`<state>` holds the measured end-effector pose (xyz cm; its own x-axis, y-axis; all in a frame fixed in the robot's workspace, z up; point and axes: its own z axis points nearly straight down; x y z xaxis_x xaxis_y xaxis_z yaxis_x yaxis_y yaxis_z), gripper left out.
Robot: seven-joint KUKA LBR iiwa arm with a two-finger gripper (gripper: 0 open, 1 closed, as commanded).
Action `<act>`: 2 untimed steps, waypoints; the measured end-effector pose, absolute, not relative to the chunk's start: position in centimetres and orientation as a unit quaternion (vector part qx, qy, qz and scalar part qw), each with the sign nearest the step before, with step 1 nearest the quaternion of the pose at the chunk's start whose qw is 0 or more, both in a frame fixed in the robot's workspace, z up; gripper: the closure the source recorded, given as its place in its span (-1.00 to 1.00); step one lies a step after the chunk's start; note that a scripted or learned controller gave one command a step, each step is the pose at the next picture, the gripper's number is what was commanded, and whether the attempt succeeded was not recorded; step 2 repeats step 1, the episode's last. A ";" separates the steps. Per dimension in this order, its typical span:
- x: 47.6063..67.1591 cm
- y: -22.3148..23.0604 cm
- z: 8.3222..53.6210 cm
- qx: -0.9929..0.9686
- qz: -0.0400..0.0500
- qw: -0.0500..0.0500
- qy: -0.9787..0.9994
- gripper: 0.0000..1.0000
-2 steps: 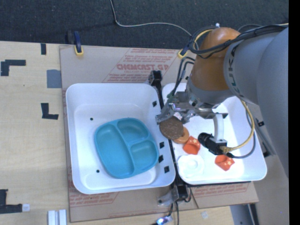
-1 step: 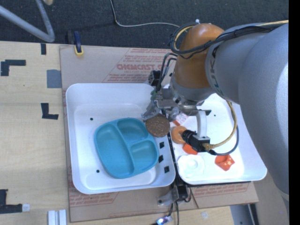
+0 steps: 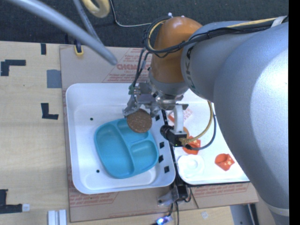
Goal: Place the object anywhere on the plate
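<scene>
On the near part of the surface (image 3: 28, 139) sit two shallow white bins side by side. The left bin (image 3: 77, 139) holds a blue plate (image 3: 119, 151) with three compartments, lying at a slant. The right bin (image 3: 234, 175) holds a white disc (image 3: 192, 164) and two orange pieces (image 3: 224, 161), near each other.

Further back, above the plate's upper right corner, hangs a brown disc (image 3: 139, 122), the object to be placed. It appears clamped in the pincer (image 3: 138, 108), whose metal fingers reach down onto its top edge. The grey arm (image 3: 243, 78) with its orange band (image 3: 171, 48) comes in from the right.

The likely risk is the release point. The disc hangs over the plate's corner rim, close to the bin wall. Let go here, it could strike the rim, roll or tip, and land on the bin floor beside the plate. The grip looks to be on the edge alone, so the disc could also slip out early.
</scene>
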<state>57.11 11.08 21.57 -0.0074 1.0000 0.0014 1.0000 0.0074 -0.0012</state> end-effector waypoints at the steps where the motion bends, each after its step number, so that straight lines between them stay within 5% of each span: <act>1: 57.1 10.7 21.6 -0.706 0.001 0.001 -0.708 -1.00; 2: 57.1 10.7 21.6 -0.706 0.001 0.001 -0.708 -1.00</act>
